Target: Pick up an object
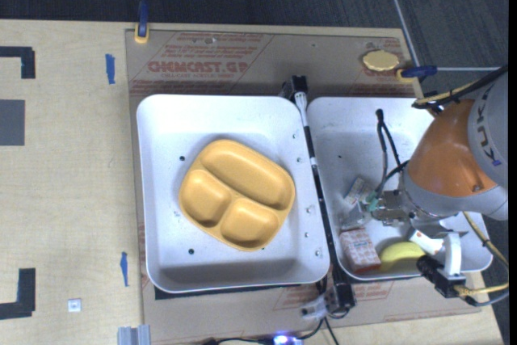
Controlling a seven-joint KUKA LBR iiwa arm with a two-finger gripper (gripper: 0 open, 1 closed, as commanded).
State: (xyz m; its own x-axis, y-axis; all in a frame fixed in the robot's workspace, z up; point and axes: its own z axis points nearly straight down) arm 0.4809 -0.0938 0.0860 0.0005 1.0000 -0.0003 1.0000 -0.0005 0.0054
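Camera view: gripper point(380, 206) state cannot be told; banana point(401, 253), lower right, judged soft, best grasped mid-body.

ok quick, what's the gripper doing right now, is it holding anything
Gripper: low in the right bin above the small items; open, shut or holding cannot be told.

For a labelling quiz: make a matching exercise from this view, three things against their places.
Things:
1. yellow divided tray
2. banana
3. tan disc

Places:
A. on the cardboard above the right bin
B. in the left bin
C. at the right bin's near edge, beside a small carton

Pairs: 1-B, 2-C, 3-A
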